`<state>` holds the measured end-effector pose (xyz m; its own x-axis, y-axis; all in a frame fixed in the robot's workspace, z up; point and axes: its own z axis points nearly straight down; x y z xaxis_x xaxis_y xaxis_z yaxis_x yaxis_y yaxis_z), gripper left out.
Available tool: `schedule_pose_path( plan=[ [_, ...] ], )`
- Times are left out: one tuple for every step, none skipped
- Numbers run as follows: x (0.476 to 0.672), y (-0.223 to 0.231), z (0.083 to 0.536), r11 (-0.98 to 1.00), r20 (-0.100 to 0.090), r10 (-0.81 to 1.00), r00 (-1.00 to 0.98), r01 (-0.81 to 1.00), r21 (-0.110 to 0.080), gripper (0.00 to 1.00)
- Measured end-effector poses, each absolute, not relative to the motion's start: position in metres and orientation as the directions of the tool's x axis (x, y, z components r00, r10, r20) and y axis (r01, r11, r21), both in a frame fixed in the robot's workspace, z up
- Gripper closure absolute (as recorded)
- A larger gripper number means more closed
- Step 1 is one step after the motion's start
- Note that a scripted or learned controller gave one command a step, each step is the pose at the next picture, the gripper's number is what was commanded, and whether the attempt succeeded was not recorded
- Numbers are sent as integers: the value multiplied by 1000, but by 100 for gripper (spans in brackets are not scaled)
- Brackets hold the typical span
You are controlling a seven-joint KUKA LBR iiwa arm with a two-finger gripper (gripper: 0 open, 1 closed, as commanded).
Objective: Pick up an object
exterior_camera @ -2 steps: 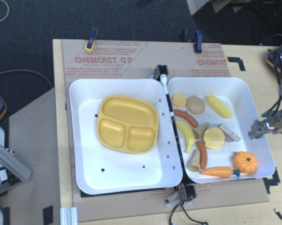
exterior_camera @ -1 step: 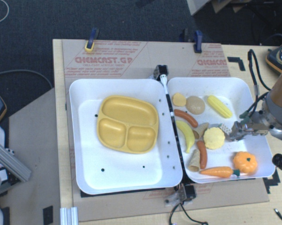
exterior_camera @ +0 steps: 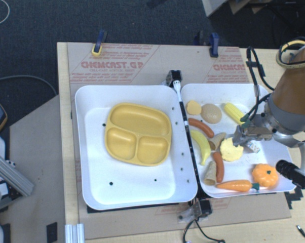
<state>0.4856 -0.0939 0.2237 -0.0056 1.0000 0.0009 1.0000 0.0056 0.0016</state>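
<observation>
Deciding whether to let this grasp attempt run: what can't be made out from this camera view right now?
- Pincer: fingers too small and blurred to read, over the right bin.
- Pale yellow item: its right side hidden under the pincer; contact unclear.
- Arm: cut off by the right edge.

A single fixed camera is looking down on the worktop (exterior_camera: 142, 59) from above, tilting slightly so the far edge is sitting toward the top of the picture and the near edge toward the bottom. It is standing far enough back that it is taking in both white bins whole, the left bin (exterior_camera: 91, 151) and the right bin (exterior_camera: 218, 91), along with dark floor (exterior_camera: 66, 14) beyond the far edge. The arm (exterior_camera: 292, 92) is entering from the right side of the picture.
</observation>
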Motion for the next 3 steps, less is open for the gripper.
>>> schedule_pose_path(
  plan=[
    [489, -44, 234, 3, 0, 1000, -3, 1000, 3, 100],
    [498, -18, 215, 3, 1, 1000, -3, 1000, -3, 100],
    [492, -25, 216, -1, 1, 1000, 1, 1000, -3, 100]
  ],
)
